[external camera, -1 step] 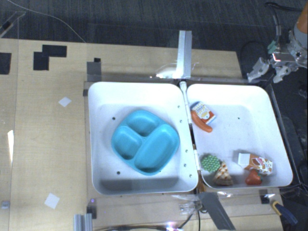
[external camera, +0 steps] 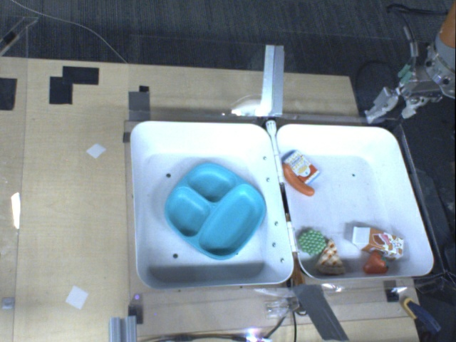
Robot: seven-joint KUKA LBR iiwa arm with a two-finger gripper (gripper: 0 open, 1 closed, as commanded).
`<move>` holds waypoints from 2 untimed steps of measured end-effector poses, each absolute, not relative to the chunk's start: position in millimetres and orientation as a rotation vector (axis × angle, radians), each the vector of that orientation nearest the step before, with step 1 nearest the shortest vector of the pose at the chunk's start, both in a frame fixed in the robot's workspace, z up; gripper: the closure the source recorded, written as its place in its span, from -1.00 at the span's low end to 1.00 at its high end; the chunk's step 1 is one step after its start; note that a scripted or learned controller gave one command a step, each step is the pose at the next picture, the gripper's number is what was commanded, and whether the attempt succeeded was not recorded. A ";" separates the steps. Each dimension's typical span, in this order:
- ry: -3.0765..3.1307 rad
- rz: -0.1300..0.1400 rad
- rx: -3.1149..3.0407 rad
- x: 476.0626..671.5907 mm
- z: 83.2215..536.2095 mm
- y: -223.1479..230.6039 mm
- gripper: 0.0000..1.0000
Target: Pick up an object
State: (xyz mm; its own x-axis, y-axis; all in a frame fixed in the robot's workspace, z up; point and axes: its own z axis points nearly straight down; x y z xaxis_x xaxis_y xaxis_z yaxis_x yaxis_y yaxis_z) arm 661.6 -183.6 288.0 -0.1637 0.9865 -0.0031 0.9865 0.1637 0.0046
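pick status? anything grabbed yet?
Done: nothing visible; no object is lifted. In hand: the gripper hangs outside the right bin, past its far right corner, with nothing between its fingers. Left: reach in and take an item, such as the orange sausage-like toy or the green round piece.

The pale wooden tabletop [external camera: 64, 212] carries two shallow white bins touching side by side: the left bin [external camera: 149, 191] toward nine o'clock, the right bin [external camera: 370, 152] toward three. Black patches [external camera: 75, 80] mark its ten o'clock corner.
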 end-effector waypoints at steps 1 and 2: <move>2.284 0.003 2.153 670.1 144.6 -156.7 -1.00; 2.258 0.019 2.157 654.9 96.0 -91.9 -1.00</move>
State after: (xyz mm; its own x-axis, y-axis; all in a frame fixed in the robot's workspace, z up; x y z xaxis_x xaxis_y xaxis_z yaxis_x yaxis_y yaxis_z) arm 654.9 -91.9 96.0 -0.0456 0.9989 -0.0050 0.9987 0.0457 0.0218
